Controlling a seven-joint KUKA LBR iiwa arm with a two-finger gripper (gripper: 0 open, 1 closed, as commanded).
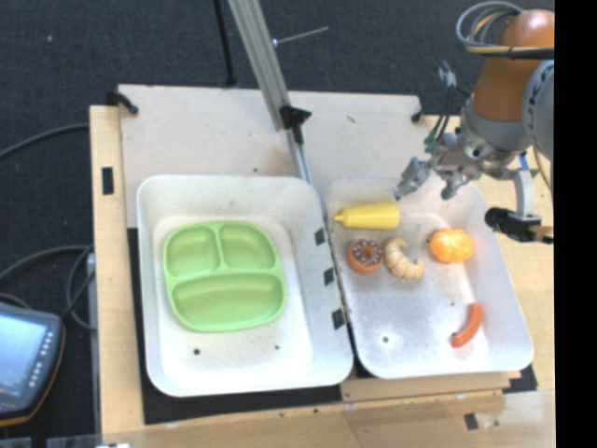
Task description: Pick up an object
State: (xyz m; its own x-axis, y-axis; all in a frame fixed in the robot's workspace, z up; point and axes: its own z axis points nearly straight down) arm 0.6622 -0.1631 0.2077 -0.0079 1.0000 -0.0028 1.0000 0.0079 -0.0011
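**Five toys wait below a spread, empty gripper**

Five toys lie loose in the right bin (508,278), handy for picking. Landmark: yellow bottle (369,217). The gripper (431,181) hovers up-right of it, fingers wide, holding nothing. Just below sit the donut (365,254) and croissant (404,259); orange (451,246) and sausage (467,325) lie farther right. Nothing blocks descent.

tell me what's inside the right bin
The right bin holds a yellow mustard bottle, a chocolate donut, a tan croissant-like pastry, an orange and a hot dog sausage. The gripper covers part of its far rim.
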